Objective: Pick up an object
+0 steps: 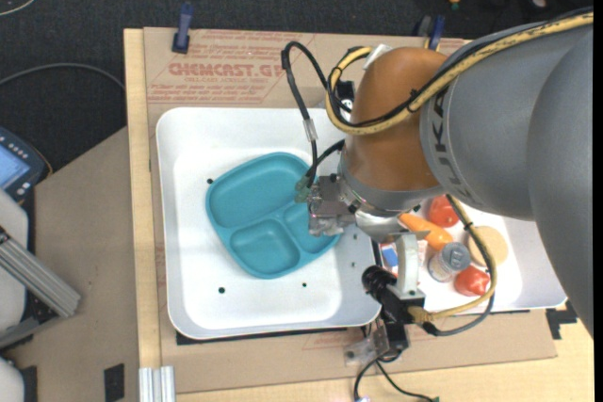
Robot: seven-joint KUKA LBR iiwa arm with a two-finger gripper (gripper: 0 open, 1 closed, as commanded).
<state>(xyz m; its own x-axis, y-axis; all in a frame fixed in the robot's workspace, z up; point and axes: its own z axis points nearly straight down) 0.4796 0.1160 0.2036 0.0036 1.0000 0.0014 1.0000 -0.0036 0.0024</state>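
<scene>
A brown table (226, 71) over dark carpet (85, 5) carries two white bins. One teal divided tray (264, 217) lies in the left bin (184, 231); the pincer (323, 207) sits at the tray's right edge.

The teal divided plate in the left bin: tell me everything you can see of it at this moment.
The teal divided plate looks like smooth moulded plastic, with rounded corners and raised ridges splitting it into one large compartment and smaller ones. It lies flat and face up on the floor of the left bin, turned at an angle to the bin's walls, in the bin's right half. Its compartments hold nothing. The arm's wrist hangs over its right edge and hides that part, so I cannot tell whether the gripper touches it.
</scene>
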